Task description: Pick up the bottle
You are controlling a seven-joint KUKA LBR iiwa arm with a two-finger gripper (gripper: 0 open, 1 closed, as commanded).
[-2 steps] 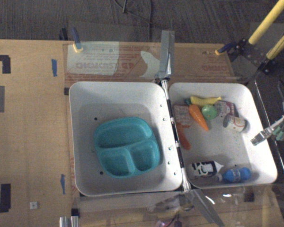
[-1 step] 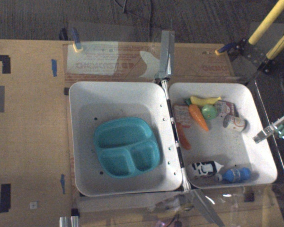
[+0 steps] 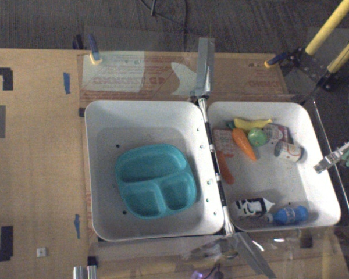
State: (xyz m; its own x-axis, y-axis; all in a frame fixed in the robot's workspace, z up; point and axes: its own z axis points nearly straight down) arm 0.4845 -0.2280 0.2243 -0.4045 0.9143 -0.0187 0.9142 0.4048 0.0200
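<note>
The bottle (image 3: 286,215) is found lying on its side in the right bin (image 3: 314,133), down in the near right corner, close to the bin's front wall. Its long axis runs roughly left to right, nearly parallel to that front wall. The blue body is seen at the right end, and a paler, narrower end is pointed left toward a black-and-white carton (image 3: 253,207) that it sits just beside, maybe touching; the gap can't really be made out.

The pincer (image 3: 333,160) is spotted at the right edge of the right bin, over the rim, well apart from the bottle. Only a pale bit of it is visible, and it's blurry, so whether it is open or shut can't be told. Nothing is seen held in it.

Farther back in the same bin a carrot (image 3: 244,144), a banana (image 3: 252,122), a green ball (image 3: 257,136) and a can (image 3: 289,151) are bunched together, with a flat reddish packet (image 3: 222,139) partly covered by the carrot. A thin orange stick (image 3: 224,167) is laid near the left wall.

A teal tray (image 3: 156,180) with compartments is sat in the left bin (image 3: 141,114). Both bins are carried on the tabletop (image 3: 32,156).
</note>
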